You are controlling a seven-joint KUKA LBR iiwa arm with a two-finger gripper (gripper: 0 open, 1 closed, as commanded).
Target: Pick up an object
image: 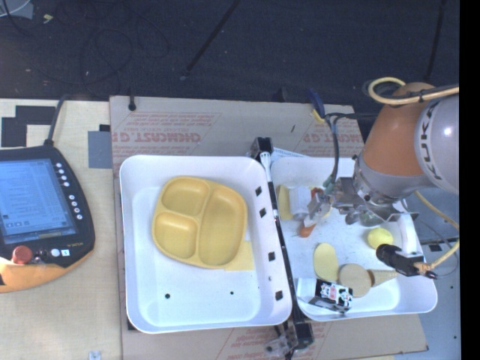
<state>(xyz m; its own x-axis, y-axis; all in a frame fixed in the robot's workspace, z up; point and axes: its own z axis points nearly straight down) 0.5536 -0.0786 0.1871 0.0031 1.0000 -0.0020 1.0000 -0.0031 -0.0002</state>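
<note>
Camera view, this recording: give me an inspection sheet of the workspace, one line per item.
Surface: two white bins side by side on a cardboard-covered bench.
Job's things: right bin holds a yellow ball, a pale yellow oval piece, a tan round piece and a black-and-white item.
Clutter: left bin holds a yellow divided plate.
Grippers: claw low over the right bin's far left part; open or shut cannot be told.
Cables: a yellow hose loops above the arm; dark cables lie on the floor beyond.
Surroundings: control pendant left of the bench.
</note>
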